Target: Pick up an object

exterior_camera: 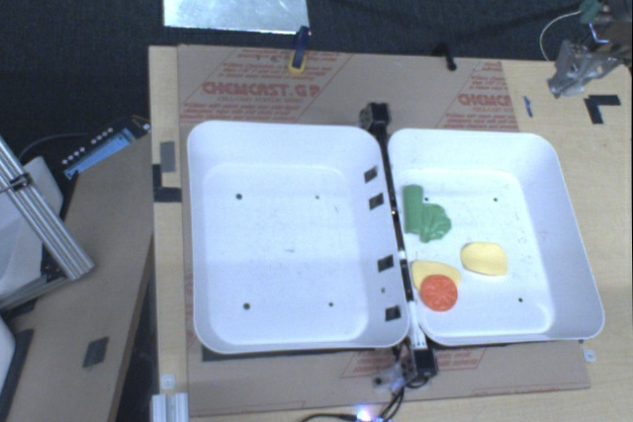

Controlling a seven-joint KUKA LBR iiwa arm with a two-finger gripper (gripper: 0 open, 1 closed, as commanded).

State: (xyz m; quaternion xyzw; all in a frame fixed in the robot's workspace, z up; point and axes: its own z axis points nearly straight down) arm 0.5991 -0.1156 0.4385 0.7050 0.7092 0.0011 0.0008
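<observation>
From my remote seat I see the gripper (584, 64) parked at the upper right edge of the frame, well above and outside the right bin (569, 203). It sits back there, I judge, so the camera gets an unobstructed look at the bins before a grasp is chosen. It is small and blurred at that spot, so I cannot tell how it is set, and I see nothing carried in it.

All the candidates lie in the right bin, bunched toward its left wall near the centre of the frame. A green toy (423, 214) lies uppermost. Below it a red round piece (439, 292) touches or overlaps a flat yellow piece (431, 270), and a yellow lump (484, 258) sits just beside them, to the right. The left bin (213, 212) is the likely drop side.

I read the pick as not yet begun. The yellow lump looks the easiest target, since it stands apart from the others and from the wall; the red piece risks dragging its yellow neighbour along.
</observation>
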